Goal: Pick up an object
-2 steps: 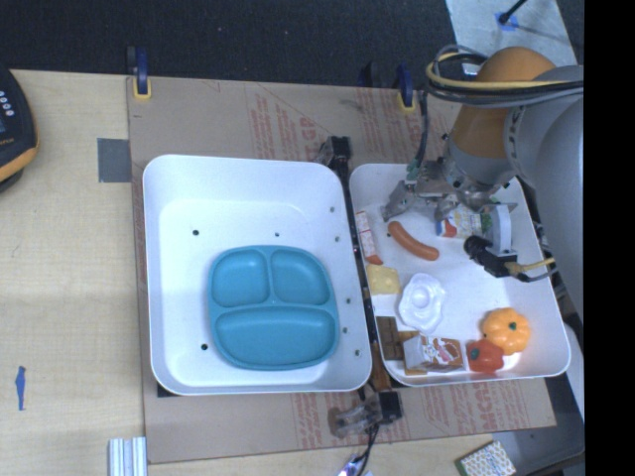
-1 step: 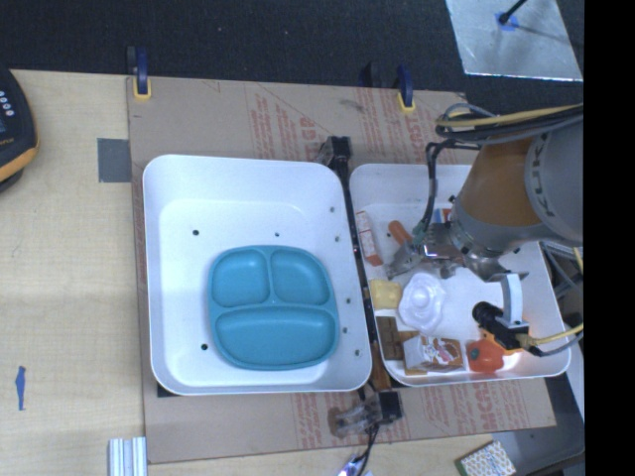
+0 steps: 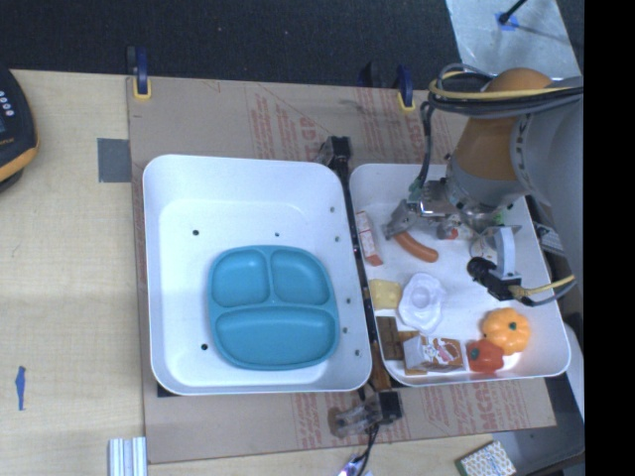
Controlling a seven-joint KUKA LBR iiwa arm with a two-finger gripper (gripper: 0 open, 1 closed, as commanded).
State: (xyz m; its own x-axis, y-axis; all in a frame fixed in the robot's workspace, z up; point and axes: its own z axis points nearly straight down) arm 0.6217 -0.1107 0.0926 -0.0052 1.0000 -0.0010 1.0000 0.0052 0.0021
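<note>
Two white bins: left bin (image 3: 169,266) holding one blue divided tray (image 3: 273,305); right bin (image 3: 556,360) one orange hot dog (image 3: 417,247), one pumpkin (image 3: 506,330). Pincer (image 3: 429,216) just above hot dog; spread unclear.

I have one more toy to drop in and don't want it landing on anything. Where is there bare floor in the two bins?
Left bin: bare white all around the blue divided plate, widest along the far wall. Right bin: crowded, with the gripper over the sausage, and the white cup, pumpkin and packets nearer.

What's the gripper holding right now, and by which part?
Cannot be told: the gripper sits low over the sausage in the right bin, fingertips obscured.
</note>
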